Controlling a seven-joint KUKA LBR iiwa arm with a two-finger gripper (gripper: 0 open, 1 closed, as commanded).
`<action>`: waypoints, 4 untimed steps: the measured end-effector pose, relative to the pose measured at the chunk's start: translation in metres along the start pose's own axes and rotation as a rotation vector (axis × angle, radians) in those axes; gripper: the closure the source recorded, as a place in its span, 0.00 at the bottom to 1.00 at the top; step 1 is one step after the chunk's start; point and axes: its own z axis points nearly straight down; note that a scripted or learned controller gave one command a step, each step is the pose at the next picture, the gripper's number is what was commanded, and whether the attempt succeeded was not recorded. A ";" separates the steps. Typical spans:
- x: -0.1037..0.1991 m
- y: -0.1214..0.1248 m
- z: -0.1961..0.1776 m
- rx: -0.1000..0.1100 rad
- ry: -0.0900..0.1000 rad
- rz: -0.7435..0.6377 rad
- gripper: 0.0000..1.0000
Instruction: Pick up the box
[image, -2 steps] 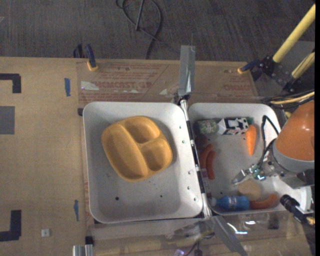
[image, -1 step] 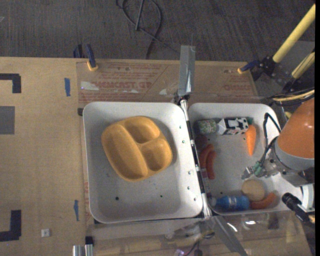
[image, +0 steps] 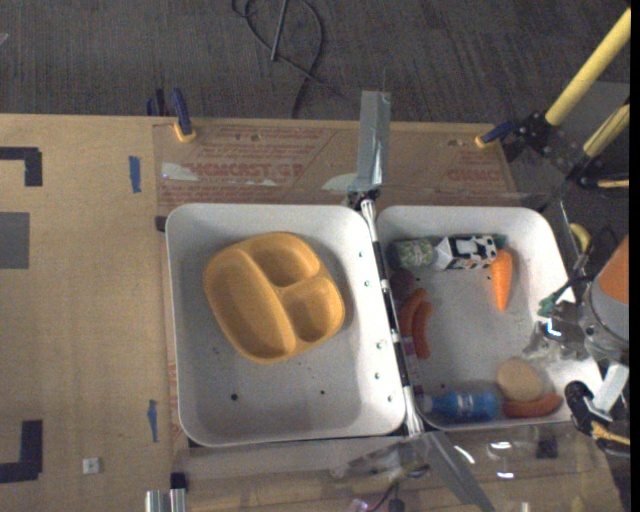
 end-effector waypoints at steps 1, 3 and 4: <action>0.001 0.000 -0.009 -0.001 0.000 -0.001 1.00; 0.000 0.001 -0.028 -0.003 -0.001 0.000 1.00; 0.000 0.001 -0.038 -0.004 -0.001 0.001 1.00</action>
